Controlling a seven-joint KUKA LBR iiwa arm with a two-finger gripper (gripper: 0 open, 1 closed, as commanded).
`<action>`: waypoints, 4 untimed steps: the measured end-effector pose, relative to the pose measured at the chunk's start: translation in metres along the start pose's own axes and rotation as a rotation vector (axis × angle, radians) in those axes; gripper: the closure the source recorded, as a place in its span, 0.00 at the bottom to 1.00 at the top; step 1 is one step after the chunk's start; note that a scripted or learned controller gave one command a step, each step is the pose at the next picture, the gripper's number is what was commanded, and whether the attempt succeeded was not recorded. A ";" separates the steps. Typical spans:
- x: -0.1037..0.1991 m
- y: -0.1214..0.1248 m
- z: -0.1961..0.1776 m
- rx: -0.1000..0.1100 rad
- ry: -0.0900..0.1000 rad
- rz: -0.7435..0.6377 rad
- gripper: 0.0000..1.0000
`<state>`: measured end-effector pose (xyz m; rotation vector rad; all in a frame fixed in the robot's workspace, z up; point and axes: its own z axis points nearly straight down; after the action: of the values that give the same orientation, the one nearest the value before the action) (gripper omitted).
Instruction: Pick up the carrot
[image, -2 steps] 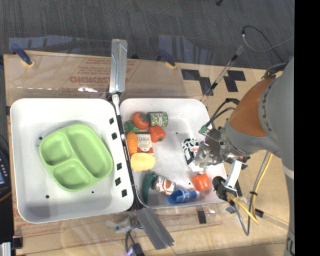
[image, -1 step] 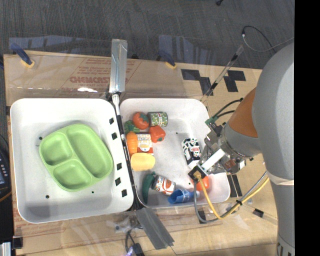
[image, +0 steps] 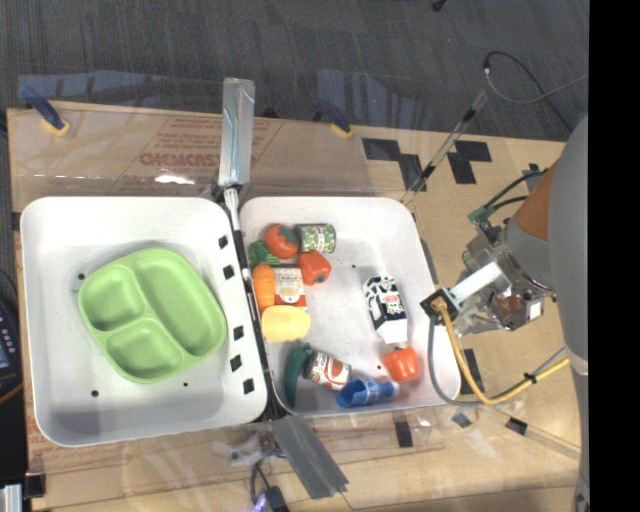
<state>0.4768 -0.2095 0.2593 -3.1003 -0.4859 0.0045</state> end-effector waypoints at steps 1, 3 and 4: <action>-0.001 0.000 0.122 0.004 -0.003 0.103 1.00; 0.010 0.005 0.107 0.001 0.001 0.104 1.00; 0.039 0.013 -0.011 -0.001 0.001 -0.194 1.00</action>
<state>0.5175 -0.2100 0.2702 -3.0393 -0.7834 0.0019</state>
